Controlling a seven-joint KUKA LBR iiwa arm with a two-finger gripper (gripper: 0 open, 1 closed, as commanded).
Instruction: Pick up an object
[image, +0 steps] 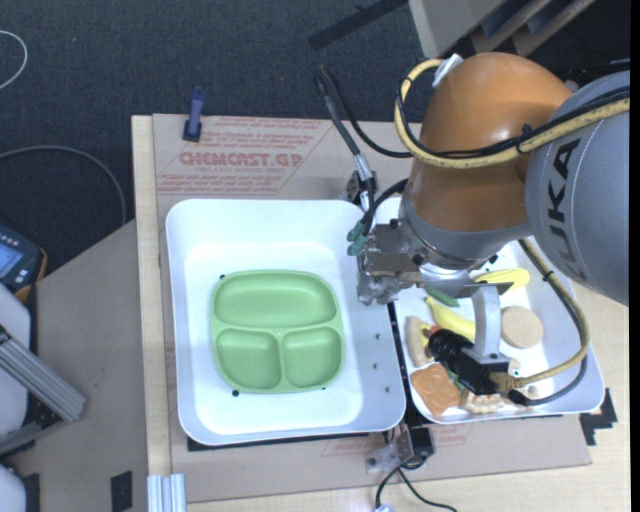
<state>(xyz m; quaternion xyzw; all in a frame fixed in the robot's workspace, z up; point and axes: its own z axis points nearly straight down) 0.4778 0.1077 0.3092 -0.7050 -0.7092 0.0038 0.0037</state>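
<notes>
- The gripper (383, 268) hangs over the wall between the two bins; whether it grasps anything cannot be told.
- A green divided plate (277, 330) lies in the view's left bin (190, 300), near the gripper but apart from it.
- A yellow piece (452, 318), a tan disc (520, 327) and a brown piece (437, 388) lie in the other bin (590, 385).

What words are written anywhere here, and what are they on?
"CHEMCAST GP": big red letters on the brown board.
Small red lines above and below those letters: too blurred to read.
"KU": black letters on the grey arm; the rest is out of sight.
</notes>
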